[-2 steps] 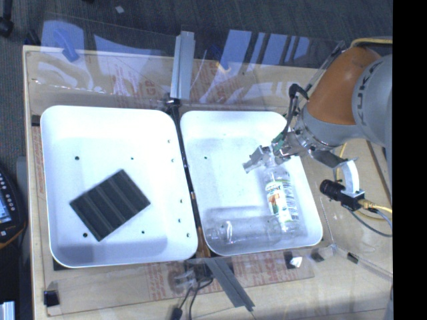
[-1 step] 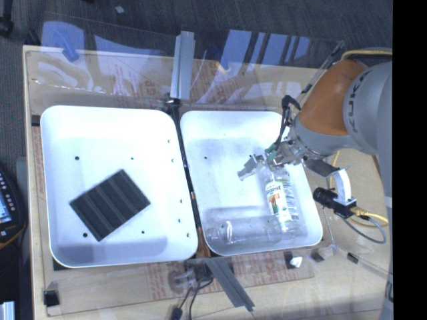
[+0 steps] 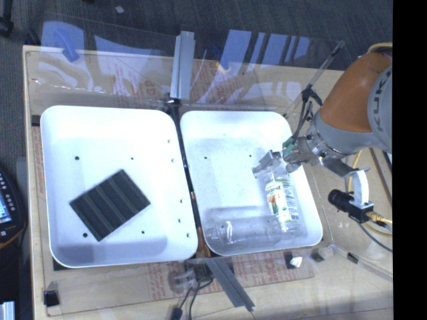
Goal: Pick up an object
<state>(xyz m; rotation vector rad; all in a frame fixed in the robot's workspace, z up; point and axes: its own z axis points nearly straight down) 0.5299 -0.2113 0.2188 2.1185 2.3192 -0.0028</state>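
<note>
— So, where does the thing to be picked lie?

— Two clear plastic bottles lie in the right bin. One, the labelled bottle, lies along the bin's right side, its white and green label facing up, its neck end toward the far side. The other, the bare bottle, lies on its side along the near wall, crosswise to the first, and their ends look close together at the near right corner.

— And the end effector?

— The end effector sits low in the right bin, just at the far end of the labelled bottle, close to its cap. It is small and partly merged with the bottle's clear plastic, so I cannot tell whether it is spread or closed, or whether it pinches anything.

— What carries it?

— The grey arm comes in from the right, with its orange band above the wrist, over the bin's right rim. Cables hang near it over the desk.

— What about the other side?

— The left bin holds a dark ribbed slab, flat on the bottom and turned at an angle, toward the near left part. It is well apart from both bottles. The two bins stand touching side by side, and a clear panel rises behind them on the far side.
</note>
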